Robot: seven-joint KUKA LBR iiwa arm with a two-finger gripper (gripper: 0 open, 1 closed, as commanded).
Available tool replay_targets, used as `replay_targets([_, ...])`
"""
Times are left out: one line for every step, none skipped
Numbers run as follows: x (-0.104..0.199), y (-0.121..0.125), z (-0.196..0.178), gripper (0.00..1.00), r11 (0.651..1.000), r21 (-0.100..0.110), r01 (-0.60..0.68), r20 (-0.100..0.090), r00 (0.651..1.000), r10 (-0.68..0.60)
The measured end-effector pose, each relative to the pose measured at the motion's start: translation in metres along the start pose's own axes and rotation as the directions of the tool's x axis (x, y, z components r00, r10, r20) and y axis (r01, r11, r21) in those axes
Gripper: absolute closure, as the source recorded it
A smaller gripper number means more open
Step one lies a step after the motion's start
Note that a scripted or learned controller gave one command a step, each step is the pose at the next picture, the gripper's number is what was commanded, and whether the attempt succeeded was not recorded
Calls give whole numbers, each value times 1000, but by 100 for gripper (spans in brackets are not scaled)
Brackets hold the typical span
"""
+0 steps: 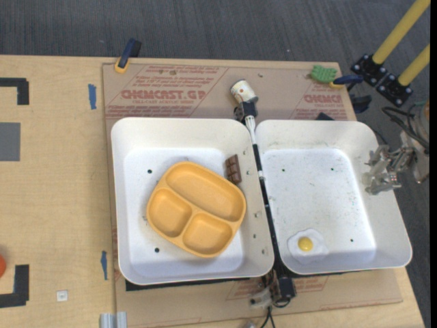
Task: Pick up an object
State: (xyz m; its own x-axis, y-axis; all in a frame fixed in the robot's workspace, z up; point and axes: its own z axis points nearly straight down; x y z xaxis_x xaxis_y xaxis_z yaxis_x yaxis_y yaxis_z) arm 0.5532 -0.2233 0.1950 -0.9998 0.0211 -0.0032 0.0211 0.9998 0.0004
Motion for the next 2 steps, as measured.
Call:
replay_targets([-2, 0, -11, 100, 1000, 0, -3, 7, 1000, 3])
replay_targets([-3, 0, -22, 100, 1000, 0, -6, 14, 1000, 6])
